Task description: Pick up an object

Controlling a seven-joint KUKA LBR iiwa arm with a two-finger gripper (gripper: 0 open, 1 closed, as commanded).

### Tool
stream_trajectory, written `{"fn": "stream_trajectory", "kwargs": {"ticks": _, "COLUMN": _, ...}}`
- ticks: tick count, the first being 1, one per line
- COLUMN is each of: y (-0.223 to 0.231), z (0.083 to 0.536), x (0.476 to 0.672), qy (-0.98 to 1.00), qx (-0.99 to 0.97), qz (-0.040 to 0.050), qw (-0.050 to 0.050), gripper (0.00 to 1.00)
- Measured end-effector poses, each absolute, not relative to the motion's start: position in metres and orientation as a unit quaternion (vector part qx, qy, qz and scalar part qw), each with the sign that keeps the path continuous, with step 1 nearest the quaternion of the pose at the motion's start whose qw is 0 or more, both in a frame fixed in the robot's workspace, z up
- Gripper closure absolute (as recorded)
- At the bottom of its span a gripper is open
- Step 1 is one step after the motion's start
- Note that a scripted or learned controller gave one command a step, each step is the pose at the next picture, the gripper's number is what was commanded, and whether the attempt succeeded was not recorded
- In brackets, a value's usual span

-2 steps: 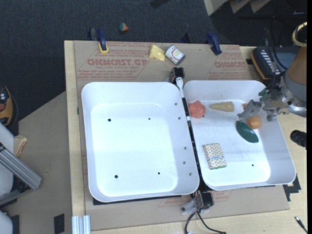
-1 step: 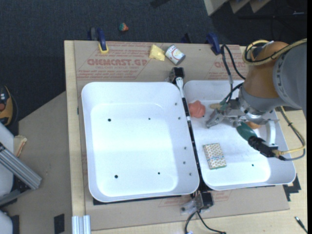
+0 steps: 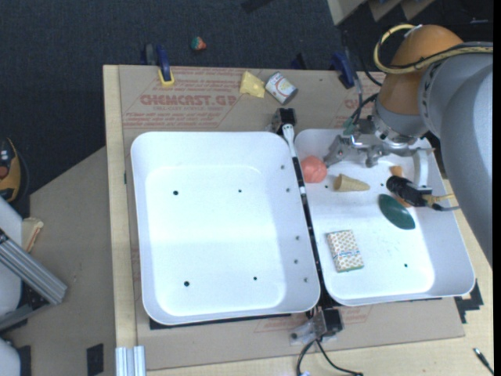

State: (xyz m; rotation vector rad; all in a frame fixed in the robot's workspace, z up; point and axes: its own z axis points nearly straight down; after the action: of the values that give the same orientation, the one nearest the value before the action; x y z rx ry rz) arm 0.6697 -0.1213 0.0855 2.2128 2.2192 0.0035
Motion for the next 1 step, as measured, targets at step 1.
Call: {"fn": "stream_trajectory", "kwargs": {"ticks": 1, "y": -0.0975, "z": 0.0852, "x": 0.6666, "qy": 0.708, "qx": 0.706, "qz": -0.0004, "qw": -0.001, "gripper": 0.00}}
